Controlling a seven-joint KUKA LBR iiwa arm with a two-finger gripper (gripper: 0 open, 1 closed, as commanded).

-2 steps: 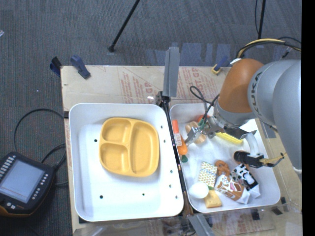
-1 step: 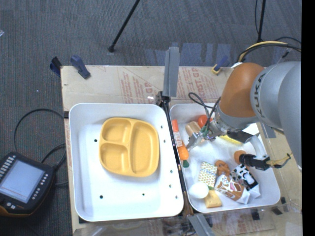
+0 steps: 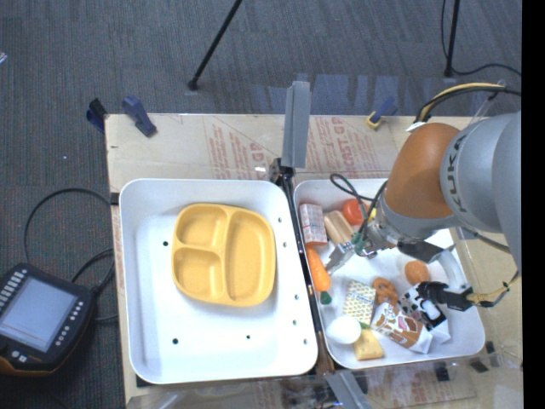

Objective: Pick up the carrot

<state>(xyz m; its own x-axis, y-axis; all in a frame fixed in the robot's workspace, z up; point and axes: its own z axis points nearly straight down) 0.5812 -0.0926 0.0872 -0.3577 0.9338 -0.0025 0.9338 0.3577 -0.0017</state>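
The carrot (image 3: pixel 318 270) is orange with a green stub at its near end. It lies lengthwise along the left wall of the right bin (image 3: pixel 471 313). My gripper (image 3: pixel 339 256) reaches in from the right, below the orange-banded wrist. It hangs low just to the right of the carrot's upper half, tilted toward it. I cannot make out whether it touches the carrot, and nothing is visibly lifted.
The right bin is crowded: a small can (image 3: pixel 312 221), a tan block (image 3: pixel 338 226), a red tomato (image 3: pixel 352 210), an orange (image 3: pixel 417 272), a white egg (image 3: pixel 344 330), snack packets (image 3: pixel 393 322). The left bin (image 3: pixel 145 331) holds a yellow divided plate (image 3: pixel 225 254).
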